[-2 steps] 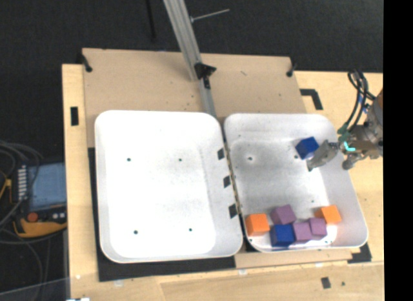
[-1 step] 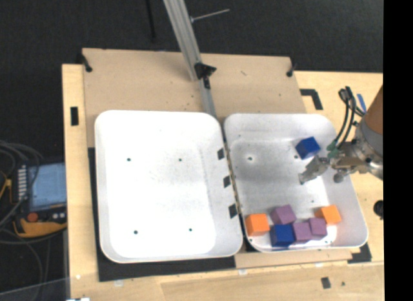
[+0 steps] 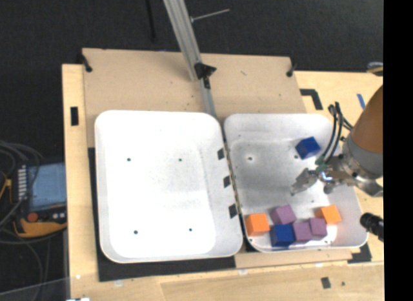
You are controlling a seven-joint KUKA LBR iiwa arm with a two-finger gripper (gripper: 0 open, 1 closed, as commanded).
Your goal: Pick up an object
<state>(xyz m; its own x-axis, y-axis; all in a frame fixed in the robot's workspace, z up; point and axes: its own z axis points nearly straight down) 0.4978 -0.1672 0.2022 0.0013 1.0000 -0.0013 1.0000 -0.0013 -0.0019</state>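
Where the hand [image 3: 308, 180] hovers, blue cube [image 3: 307, 147] just beyond.

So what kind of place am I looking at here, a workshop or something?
Probably a robotics lab test bench. A robot arm reaches over two white bins, small coloured blocks lie in the right one for grasping practice, and a handheld controller with cables sits beside the bench.

Seven small blocks lie in the right-hand bin [image 3: 271, 132]. A lone blue cube [image 3: 308, 147] sits apart toward the far side, turned at a slant. The rest crowd the near edge: an orange block [image 3: 258, 223], a purple one [image 3: 283, 215], a dark blue one [image 3: 282, 235], two more purple blocks [image 3: 303, 231] [image 3: 317, 227], and another orange block [image 3: 331, 214].
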